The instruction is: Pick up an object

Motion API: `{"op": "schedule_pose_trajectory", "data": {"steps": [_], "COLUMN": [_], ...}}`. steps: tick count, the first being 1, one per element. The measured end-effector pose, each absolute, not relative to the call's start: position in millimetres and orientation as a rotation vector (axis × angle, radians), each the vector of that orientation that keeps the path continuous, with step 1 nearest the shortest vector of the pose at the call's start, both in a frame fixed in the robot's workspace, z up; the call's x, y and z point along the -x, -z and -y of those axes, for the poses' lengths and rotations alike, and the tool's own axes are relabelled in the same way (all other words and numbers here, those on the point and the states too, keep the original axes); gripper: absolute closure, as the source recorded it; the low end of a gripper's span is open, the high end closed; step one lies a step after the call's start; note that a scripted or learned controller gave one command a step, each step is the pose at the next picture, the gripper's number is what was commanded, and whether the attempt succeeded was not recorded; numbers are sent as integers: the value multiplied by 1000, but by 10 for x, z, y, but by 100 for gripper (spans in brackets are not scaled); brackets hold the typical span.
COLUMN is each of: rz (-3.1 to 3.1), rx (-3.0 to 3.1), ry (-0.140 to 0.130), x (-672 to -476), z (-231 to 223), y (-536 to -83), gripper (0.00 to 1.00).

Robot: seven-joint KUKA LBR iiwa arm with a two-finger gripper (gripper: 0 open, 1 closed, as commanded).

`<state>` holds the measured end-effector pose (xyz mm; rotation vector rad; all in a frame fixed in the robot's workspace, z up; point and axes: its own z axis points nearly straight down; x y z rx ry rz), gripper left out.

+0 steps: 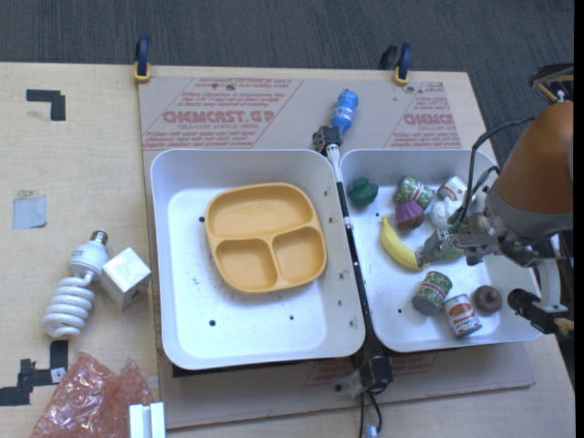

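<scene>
Dark grey carpet up top, and a tan bench (82,153) with a cardboard sheet clamped down under two white bins. Left bin (173,318) just has an orange divided tray (265,235) sitting in it. All the pickable stuff is in the right bin (388,331), centre-right of the frame: a banana (397,245), a dark green lump (363,191) near the top left corner of that bin, a purple-and-green thing (411,203), something white (449,199) by the top, two small cans (447,304) lower down and a brown donut-looking piece (488,297) beside them. The gripper (436,248) is down in that bin, just right of the banana and above the cans, with the arm's orange band at the right edge. Can't really tell how wide the jaws are, it's all a grey blur against the bin, and I don't see anything clearly between them. So I'd say nothing's picked yet; it's at the reach-in stage, with grab and lift left. Off to the lower left there's a spiral light bulb (75,290) and a white cube (126,274) on the bench.
</scene>
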<state>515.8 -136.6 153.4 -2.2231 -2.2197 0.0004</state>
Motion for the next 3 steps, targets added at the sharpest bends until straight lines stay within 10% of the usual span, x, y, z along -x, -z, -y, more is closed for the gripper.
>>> {"op": "schedule_pose_trajectory", "data": {"steps": [1, 2, 3], "rz": [2222, 2220, 2224], "rx": [2222, 2226, 2221], "ry": [0, 1, 0], "x": [-5846, -5852, -5907], "z": [1080, 1087, 429], "y": [-925, -1028, -2162], "gripper": [0, 100, 100]}}
